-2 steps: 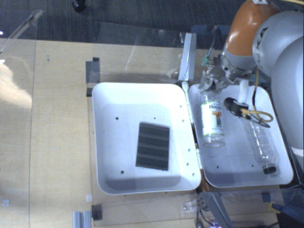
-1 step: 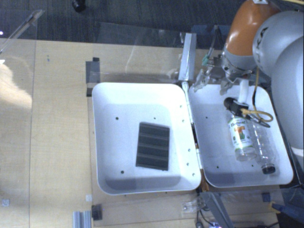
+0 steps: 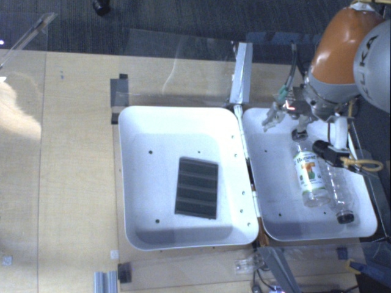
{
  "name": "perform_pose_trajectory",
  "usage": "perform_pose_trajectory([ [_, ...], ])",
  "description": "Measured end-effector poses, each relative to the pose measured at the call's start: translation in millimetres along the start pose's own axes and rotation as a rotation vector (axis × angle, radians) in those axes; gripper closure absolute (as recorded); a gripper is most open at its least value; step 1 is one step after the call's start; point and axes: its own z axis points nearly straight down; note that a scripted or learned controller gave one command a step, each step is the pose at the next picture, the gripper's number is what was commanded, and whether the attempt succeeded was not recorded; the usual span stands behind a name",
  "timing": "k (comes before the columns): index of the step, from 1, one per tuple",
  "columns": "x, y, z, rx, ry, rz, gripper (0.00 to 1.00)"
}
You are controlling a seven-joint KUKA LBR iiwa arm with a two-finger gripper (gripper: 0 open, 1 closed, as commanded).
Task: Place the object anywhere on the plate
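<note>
Nearest me, the clear plastic bottle (image 3: 316, 179) lies on its side in the right bin (image 3: 275, 224), black cap nearest, label print too small to read. The dark ribbed plate (image 3: 197, 188) lies flat in the left bin (image 3: 140, 163). Farther back, the gripper (image 3: 285, 126) hangs over the right bin, fingers spread, empty.

Two white bins (image 3: 146, 133) (image 3: 275, 182), one dark ribbed plate (image 3: 197, 187), one clear plastic bottle (image 3: 314, 179).

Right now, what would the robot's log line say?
claw: far end of right bin, apart from bottle | bottle: lying there | plate: in left bin
</note>
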Motion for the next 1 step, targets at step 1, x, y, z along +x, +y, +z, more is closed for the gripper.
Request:
perform_pose_trajectory([
  [1, -0.1, 23.1, -23.0, 0.000, -0.001, -0.179, 0.00],
])
